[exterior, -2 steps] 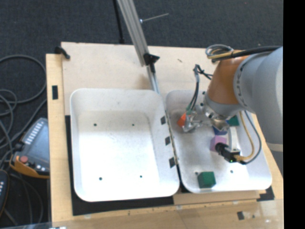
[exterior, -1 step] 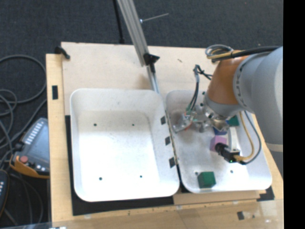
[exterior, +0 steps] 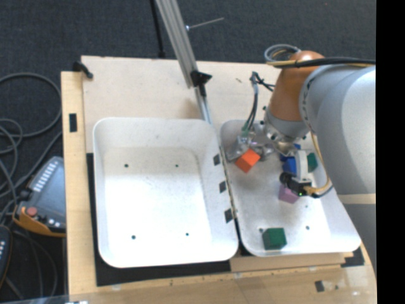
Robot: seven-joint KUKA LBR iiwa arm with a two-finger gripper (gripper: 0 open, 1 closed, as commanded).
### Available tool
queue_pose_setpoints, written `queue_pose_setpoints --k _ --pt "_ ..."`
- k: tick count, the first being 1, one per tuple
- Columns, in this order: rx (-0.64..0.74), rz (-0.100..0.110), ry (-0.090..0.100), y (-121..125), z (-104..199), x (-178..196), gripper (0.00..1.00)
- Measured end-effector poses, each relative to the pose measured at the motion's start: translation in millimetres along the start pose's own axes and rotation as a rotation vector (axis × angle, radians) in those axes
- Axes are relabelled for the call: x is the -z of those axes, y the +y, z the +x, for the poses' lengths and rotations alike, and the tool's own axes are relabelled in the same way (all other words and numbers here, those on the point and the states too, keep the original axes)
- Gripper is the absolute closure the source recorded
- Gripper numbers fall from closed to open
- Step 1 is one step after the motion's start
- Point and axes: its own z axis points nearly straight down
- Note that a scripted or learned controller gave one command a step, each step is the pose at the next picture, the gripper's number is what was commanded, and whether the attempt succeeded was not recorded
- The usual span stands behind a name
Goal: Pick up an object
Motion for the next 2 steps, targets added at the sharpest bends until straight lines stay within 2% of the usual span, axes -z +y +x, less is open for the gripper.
queue_pose_setpoints --k 1,2 --pt "-0.005 0.007 0.000 -72.2 5.8 0.1 0.00" --pt "0.001 -0.001 -0.001 -23.7 -3.3 0.3 0.00"
